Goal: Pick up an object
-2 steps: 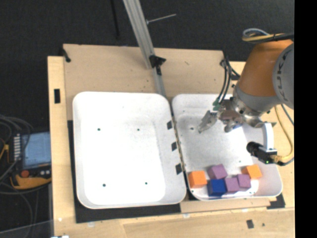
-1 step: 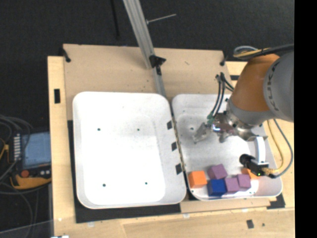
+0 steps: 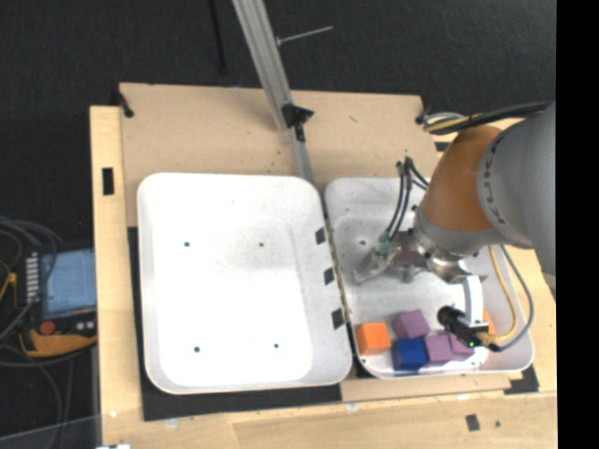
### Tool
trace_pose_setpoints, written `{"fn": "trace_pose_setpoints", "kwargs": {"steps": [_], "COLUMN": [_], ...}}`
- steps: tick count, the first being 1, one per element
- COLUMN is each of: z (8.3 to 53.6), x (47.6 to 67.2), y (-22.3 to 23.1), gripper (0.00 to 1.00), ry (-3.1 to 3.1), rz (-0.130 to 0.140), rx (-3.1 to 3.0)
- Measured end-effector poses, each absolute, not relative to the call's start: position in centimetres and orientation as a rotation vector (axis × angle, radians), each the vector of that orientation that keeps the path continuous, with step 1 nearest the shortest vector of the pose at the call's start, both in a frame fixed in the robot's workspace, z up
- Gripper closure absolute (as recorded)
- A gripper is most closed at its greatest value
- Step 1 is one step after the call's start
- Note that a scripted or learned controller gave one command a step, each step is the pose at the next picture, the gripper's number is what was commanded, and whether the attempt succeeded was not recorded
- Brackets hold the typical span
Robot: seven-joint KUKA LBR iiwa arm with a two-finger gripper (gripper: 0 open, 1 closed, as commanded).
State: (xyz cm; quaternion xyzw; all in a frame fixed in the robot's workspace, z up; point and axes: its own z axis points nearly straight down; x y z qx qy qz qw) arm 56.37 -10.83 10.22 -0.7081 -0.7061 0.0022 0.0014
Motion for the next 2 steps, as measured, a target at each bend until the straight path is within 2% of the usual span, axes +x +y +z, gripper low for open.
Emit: {"fn": "trace_pose_setpoints", "kwargs": {"steps": [1, 2], "z": [11.6, 16.4], "x": [56.6, 55.9], "y": [-10.8, -11.2], "gripper": [1.0, 1.0], "ry": [-2.211, -2.219], "rz": [-0.004, -0.006], "rx": [-2.234, -2.232]}}
